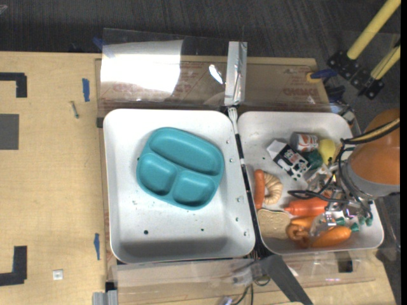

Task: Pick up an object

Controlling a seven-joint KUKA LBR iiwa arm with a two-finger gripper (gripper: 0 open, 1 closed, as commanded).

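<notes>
At the near right corner of the right white bin (pixel 375 237), the gripper (pixel 340 218) sits low among orange plastic carrots (pixel 331 236), though I cannot tell its state. Farther back lie a bagel-like ring (pixel 272 187) and yellow lemon (pixel 327 150). A teal sectioned plastic tray (pixel 180 166) rests in the left white bin (pixel 127 234).

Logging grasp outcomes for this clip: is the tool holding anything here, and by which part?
Cannot be told. The tool is down among the clutter in the right bin, over an orange toy, but the wiring hides any hold.
</notes>
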